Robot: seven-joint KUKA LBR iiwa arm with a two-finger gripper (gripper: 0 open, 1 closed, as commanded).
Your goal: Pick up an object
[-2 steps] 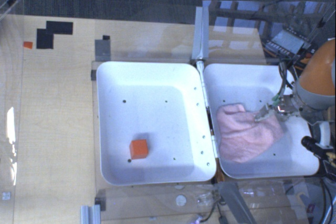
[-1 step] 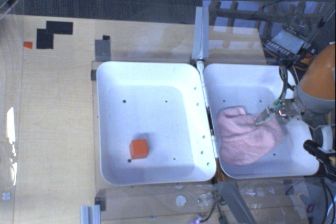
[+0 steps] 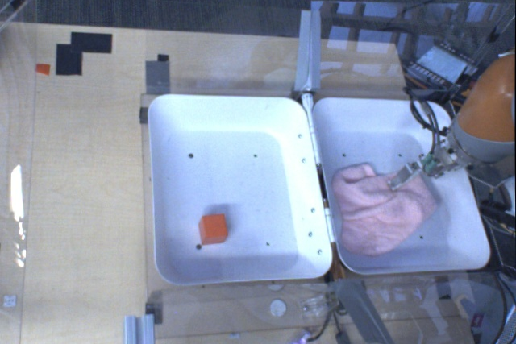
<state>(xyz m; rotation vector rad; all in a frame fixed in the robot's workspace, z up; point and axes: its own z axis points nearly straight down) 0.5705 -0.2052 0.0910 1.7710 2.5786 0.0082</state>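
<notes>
A crumpled pink cloth point(image 3: 376, 208) lies in the right bin point(image 3: 355, 121), filling its near half. My gripper point(image 3: 401, 178) reaches in from the right and sits low at the cloth's upper right edge, touching or nearly touching the fabric. An orange cube point(image 3: 214, 229) rests in the left bin point(image 3: 234, 125), near its front left part, far from the gripper.
A metal divider point(image 3: 309, 60) rises behind the seam between the two bins. Black markers point(image 3: 79, 51) and a small orange tag point(image 3: 43, 69) lie on the wooden bench at the far left. Cables and a screen point(image 3: 442, 64) sit behind the right bin.
</notes>
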